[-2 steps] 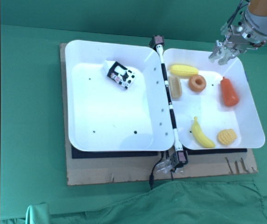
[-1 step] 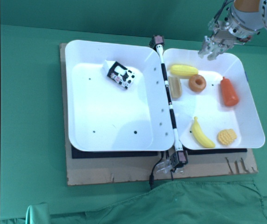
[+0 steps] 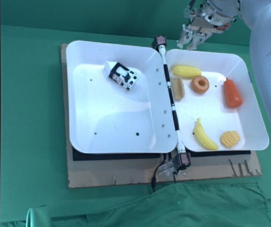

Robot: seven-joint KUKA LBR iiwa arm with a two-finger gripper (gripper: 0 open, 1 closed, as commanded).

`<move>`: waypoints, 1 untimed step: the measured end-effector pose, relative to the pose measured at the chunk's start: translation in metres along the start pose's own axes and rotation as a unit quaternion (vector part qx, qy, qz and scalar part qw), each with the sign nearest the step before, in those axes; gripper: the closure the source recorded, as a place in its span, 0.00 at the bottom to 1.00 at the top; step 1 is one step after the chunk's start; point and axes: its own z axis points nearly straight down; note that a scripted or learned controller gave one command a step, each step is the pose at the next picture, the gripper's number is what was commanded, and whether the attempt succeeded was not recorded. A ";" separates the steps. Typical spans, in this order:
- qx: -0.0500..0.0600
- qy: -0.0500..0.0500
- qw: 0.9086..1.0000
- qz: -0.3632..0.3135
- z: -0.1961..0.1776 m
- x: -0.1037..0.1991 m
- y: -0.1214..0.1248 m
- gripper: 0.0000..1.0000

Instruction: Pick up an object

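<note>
The jaws stood a little apart with nothing between them, raised over the far rim of the right bin [image 3: 249, 70]. Just below them lay the corn cob [image 3: 186, 71], with the doughnut [image 3: 200, 84] and red bottle [image 3: 231, 93] beyond. The milk carton [image 3: 122, 75] sat off to their left, in the left bin [image 3: 83, 122].

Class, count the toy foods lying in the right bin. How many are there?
6, all in the right bin: corn and bun by the divider, doughnut mid-bin, ketchup bottle at the right, banana and waffle in front. None looks hidden.
</note>
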 end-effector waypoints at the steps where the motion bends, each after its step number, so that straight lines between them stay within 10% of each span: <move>1: 0.005 0.002 1.000 -0.001 0.006 0.106 -0.094 1.00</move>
